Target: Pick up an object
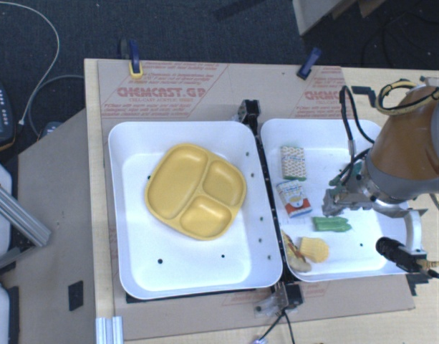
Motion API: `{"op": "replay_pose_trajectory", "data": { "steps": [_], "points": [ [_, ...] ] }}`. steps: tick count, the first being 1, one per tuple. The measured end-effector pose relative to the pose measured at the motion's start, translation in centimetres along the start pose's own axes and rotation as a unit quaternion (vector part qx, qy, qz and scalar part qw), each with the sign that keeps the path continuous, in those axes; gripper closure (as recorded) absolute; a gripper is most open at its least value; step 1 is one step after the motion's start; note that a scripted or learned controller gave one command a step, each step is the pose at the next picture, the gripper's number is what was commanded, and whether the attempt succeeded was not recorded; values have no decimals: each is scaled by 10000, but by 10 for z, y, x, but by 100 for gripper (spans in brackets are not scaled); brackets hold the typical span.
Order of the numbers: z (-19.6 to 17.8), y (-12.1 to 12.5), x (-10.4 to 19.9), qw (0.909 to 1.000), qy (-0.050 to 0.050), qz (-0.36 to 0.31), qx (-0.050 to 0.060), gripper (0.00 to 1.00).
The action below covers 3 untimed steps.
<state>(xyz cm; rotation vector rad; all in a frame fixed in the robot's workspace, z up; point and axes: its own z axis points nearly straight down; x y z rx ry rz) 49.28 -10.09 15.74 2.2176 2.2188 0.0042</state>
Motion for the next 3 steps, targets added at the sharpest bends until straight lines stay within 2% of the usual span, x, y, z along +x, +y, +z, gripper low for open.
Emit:
{"op": "replay_pose_trajectory", "data": {
  "steps": [1,2,3],
  "points": [
    [-60,6,-7,10000,-4,-2,-9,100],
    [-66,7,-7,10000,1,-2,11,100],
    [-62,30,43,10000,9,-29,13,100]
  ]
}}
